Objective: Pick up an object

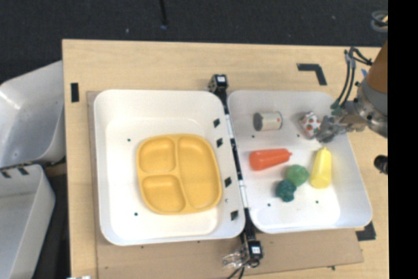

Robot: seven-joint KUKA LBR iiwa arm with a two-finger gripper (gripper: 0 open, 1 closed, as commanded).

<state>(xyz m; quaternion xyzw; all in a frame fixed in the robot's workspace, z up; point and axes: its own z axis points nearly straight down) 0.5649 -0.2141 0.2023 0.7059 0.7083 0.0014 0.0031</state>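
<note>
Holding a yellow divided tray [179, 174], the left bin [111, 206] neighbours the right bin's [326, 215] toys; jaws' state perhaps unreadable.

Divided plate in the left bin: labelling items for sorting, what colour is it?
Yellow; the divided plate shows clearly in the camera view.

yellow divided plate [179, 174] | in left bin [111, 206] | wooden bench [130, 62]

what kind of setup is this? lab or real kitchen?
Likely a lab pick-and-place bench, not a kitchen: two shallow white bins side by side on a pale wooden board, toy-like items such as an orange carrot-shaped piece, and a grey robot arm's gripper reaching in.
</note>
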